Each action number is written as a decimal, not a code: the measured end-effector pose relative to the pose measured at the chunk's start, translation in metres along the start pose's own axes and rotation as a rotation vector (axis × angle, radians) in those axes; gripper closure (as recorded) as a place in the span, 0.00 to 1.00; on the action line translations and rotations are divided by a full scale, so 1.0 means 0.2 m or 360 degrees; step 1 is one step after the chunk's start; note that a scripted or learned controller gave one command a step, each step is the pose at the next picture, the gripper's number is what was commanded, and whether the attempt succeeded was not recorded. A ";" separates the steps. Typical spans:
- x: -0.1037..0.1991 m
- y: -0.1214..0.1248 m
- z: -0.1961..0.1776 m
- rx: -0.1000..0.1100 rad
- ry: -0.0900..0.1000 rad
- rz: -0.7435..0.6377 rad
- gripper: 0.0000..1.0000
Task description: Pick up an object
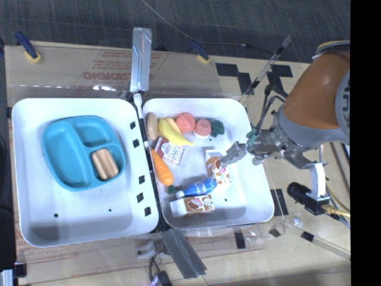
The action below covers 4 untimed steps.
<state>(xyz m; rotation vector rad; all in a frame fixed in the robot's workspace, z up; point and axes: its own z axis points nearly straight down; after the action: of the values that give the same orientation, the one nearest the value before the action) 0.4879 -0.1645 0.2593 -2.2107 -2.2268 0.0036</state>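
Observation:
The right bin (257, 186) holds a heap of toy food: a banana (172, 131), two pink-red fruits (185, 123) (203, 127), a carrot (162, 167), a red and white sachet (172, 154), a blue bottle (199, 188), a small carton (191, 205) and an orange and white pouch (219, 171). My gripper (228, 155) reaches in from the right, low over the bin. Its tip sits at the upper edge of the pouch. The slant of the view hides whether it touches the pouch or grips anything.
The left bin (36, 207) carries a blue divided plate (68, 154) with a brown bun (105, 163) in one compartment. A tan roll (152, 126) lies against the right bin's left wall. A metal divider (141, 55) stands between the bins at the back.

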 end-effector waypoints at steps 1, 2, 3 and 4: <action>0.10 -0.06 0.56 0.0010 0.0003 -0.0092 0.00; 0.17 -0.01 0.75 -0.0045 -0.0004 -0.0280 0.00; 0.19 0.39 0.84 -0.0003 -0.0001 -0.0195 0.00; 0.01 0.59 0.50 -0.0012 -0.0005 -0.0285 0.00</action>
<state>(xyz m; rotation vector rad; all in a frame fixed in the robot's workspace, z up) 0.6051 -0.1605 0.1593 -2.0076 -2.4212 -0.0019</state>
